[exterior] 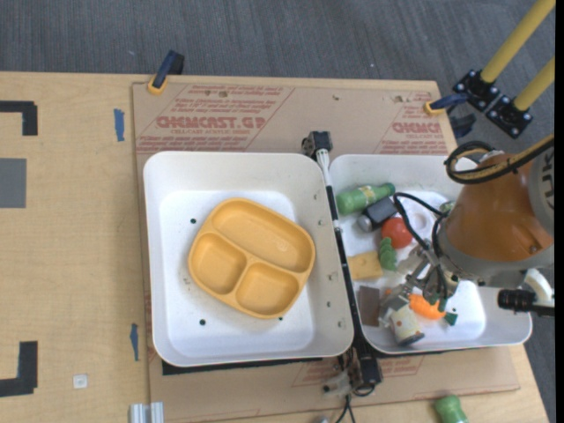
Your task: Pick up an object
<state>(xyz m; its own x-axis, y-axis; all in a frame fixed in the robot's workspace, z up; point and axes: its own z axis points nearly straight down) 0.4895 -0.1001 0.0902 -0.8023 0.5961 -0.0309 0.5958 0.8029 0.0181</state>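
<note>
arm: big grey iiwa with the orange band (pixel 493 223) comes in from the right and hangs over the right bin (pixel 502 329), blocking a good chunk of it

gripper: the gripper (pixel 423 291) is down low in the clutter at the front of that bin. Honestly can't tell how wide it's spread or whether it's got anything, it's a tangle of metal and cables from this angle

closest stuff: an orange piece (pixel 426 306) sits right under the gripper, touching or nearly so, with a small white-and-tan object (pixel 404 324) just below-left of it and a little dark green bit (pixel 450 319) just to its right

a bit further out: green chunk (pixel 388 254) and a red object (pixel 397 231) up-left of the gripper, a tan block (pixel 363 266) and a brown square (pixel 367 305) to its left by the bin wall

far end: green bottle (pixel 361 197) and a black thing (pixel 380 212) lie up beyond the gripper, toward the back of the bin

other bin: left bin (pixel 172 236) is well away to the gripper's left, holding a yellow divided tray (pixel 251 256) with three compartments

outside: a green object (pixel 449 407) lies on the cardboard (pixel 220 117) below the gripper, past the bin's front edge
</note>
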